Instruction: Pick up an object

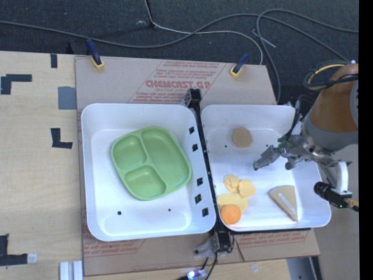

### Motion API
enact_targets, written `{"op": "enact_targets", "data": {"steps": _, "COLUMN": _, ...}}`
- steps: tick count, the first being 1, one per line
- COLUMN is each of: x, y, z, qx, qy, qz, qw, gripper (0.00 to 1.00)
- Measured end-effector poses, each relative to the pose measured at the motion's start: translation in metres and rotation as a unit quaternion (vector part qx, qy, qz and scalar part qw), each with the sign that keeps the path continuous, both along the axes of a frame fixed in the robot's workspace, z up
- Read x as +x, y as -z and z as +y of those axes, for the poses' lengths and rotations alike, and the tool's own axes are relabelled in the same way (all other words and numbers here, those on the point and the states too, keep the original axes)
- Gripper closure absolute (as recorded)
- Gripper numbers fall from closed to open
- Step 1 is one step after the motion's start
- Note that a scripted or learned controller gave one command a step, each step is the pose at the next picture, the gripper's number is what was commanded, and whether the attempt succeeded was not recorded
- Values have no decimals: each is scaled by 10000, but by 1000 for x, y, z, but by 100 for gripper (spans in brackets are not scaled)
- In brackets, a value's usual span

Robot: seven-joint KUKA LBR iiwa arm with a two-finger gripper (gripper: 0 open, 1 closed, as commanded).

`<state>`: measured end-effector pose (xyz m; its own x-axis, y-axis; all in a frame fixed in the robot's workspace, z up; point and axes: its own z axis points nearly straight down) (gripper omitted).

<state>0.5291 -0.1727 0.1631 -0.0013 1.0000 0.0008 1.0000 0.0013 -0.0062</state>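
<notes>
You are looking down on two white bins side by side. The left bin holds a green divided plate, lying flat near its middle. The right bin holds the loose pieces: a round tan cookie-like disc toward the far side, a cluster of pale yellow chips near the divider, an orange ball just in front of them and touching the cluster, and a tan wedge at the near right. Your gripper hangs over the right bin's middle, between the disc and the wedge — its two fingers stand apart, with nothing between them. The arm comes in from the right, orange band above the wrist
</notes>
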Motion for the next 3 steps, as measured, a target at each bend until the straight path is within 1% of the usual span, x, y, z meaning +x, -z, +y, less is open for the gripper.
{"op": "enact_targets", "data": {"steps": 1, "x": -4, "y": 44, "z": 1, "qx": 0, "qy": 2, "qz": 0, "qw": 10000, "gripper": 0}}
{"op": "enact_targets", "data": {"steps": 2, "x": -3, "y": 32, "z": 2, "qx": 2, "qy": -2, "qz": -14, "qw": 10000, "gripper": 100}}
{"op": "enact_targets", "data": {"steps": 3, "x": -3, "y": -17, "z": -8, "qx": -12, "qy": 9, "qz": -49, "qw": 10000, "gripper": 100}}
